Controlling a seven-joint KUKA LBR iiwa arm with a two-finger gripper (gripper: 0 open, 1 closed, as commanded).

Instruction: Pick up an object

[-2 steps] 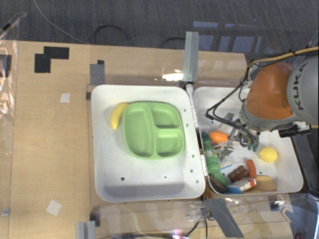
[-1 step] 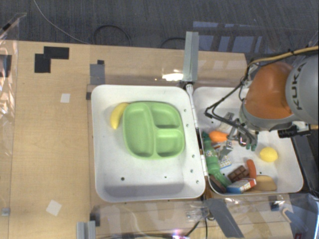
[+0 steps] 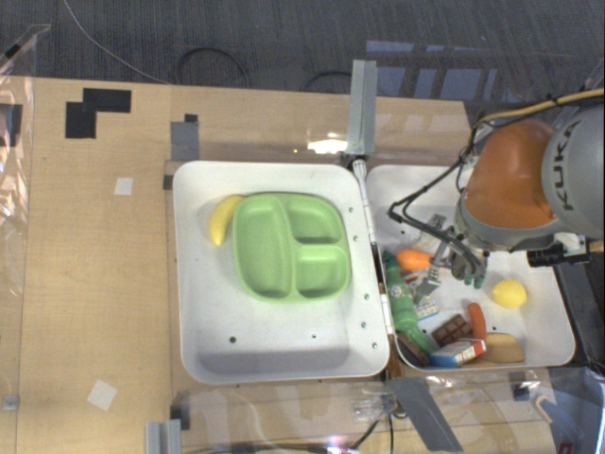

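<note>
Gripper [image 3: 452, 261] is low inside the right bin [image 3: 558, 343], under the arm's orange band [image 3: 506, 183]; whether it is wide, narrow or holding anything cannot be told, since the metal parts blur together against the clutter. Landmark for positions: the divider wall [image 3: 373, 253] between the two bins. Just right of the divider, an orange carrot-like piece [image 3: 413, 259] lies next to the gripper, apparently touching or nearly so. Below it, a green item [image 3: 402, 303] runs along the divider, partly under other pieces. Farther right of the divider and lower, a brown chocolate-bar shape [image 3: 451, 329], a red sausage-shaped piece [image 3: 476, 320], a tan rounded piece [image 3: 503, 348] and a small red-and-white box [image 3: 466, 353] crowd the bin's near corner, touching or overlapping. A yellow lemon-like ball [image 3: 509, 294] lies apart from them, well right of the divider, with bare white floor around it. Black cables [image 3: 425, 197] loop off the wrist over the bin's far half, which is otherwise open floor. Left of the divider, the left bin [image 3: 203, 348] holds a light green sectioned plate [image 3: 289, 246], smooth plastic with three compartments, and a yellow banana [image 3: 223, 218] touching its far-left rim. The left bin's near strip is bare. Both bins are shallow, white, round-cornered, on a pale wooden bench [image 3: 85, 282].
</note>
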